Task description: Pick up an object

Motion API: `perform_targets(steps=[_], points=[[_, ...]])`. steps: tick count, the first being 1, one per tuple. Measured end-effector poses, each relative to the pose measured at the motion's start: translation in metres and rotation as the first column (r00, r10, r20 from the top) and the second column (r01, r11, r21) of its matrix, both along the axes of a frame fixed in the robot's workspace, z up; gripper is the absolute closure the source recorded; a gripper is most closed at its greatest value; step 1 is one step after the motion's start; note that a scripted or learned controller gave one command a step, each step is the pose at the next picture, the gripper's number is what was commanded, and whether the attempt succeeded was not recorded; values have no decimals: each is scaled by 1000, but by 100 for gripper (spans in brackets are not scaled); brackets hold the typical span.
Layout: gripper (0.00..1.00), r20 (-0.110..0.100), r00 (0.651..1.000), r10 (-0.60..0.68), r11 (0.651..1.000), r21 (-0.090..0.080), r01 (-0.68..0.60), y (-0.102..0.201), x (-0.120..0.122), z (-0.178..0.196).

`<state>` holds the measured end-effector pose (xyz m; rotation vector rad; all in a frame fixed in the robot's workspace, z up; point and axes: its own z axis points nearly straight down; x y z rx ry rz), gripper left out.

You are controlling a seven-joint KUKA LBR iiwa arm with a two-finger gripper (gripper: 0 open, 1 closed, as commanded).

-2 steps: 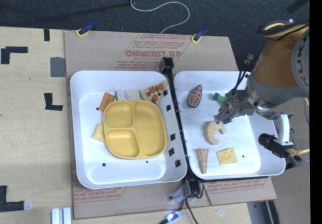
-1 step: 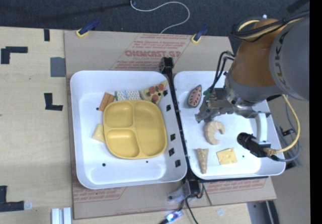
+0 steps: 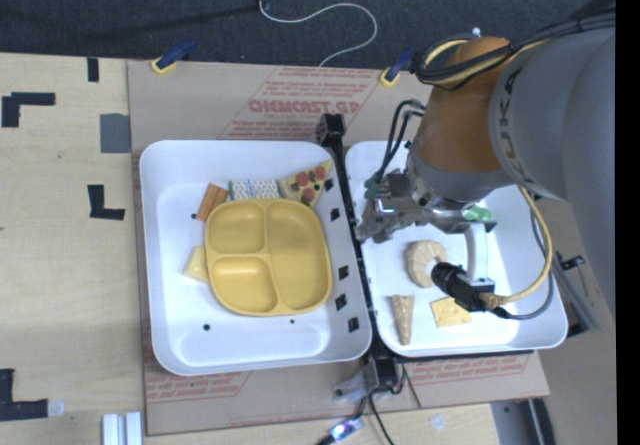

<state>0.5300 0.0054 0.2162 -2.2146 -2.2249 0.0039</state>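
Observation:
My gripper (image 3: 388,215) hangs low over the left part of the right bin (image 3: 530,233), close to the wall between the two bins. A beige rounded lump (image 3: 424,257) lies just to its right in that bin. Nearer the front lie a tan wedge (image 3: 402,318) and a yellow cheese-like square (image 3: 450,313). The grey arm with its orange band (image 3: 460,123) covers the back of the right bin.
The left bin (image 3: 160,233) holds a yellow divided plate (image 3: 268,258). Behind it lie a brown strip (image 3: 211,201), a patterned piece (image 3: 252,189) and a pizza slice (image 3: 308,183). A yellow piece (image 3: 194,263) sticks out at the plate's left. A black cable plug (image 3: 455,281) hangs by the lump.

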Motion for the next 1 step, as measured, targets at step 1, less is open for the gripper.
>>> perform_targets(steps=[1], points=[[100,1,1000,-3,1000,-1,3,-1,5,-2]])
